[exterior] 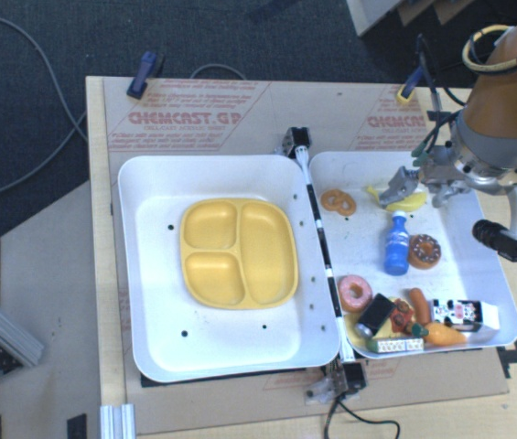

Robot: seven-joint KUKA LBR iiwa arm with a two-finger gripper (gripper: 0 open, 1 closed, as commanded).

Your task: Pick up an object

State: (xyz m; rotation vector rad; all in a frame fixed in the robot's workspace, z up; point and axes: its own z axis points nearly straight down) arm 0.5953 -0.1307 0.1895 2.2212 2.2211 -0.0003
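Hovering over the right bin [505, 286], the gripper [403, 187] is seen touching the yellow banana [411, 203], its opening impossible to judge, so the fruit could be nudged aside against the blue bottle [397, 245] rather than lifted.

Grey arm [500, 108] with orange band entering over the surface's right edge near its far right corner, wrist angled down and leftward, pincer [403, 188] low
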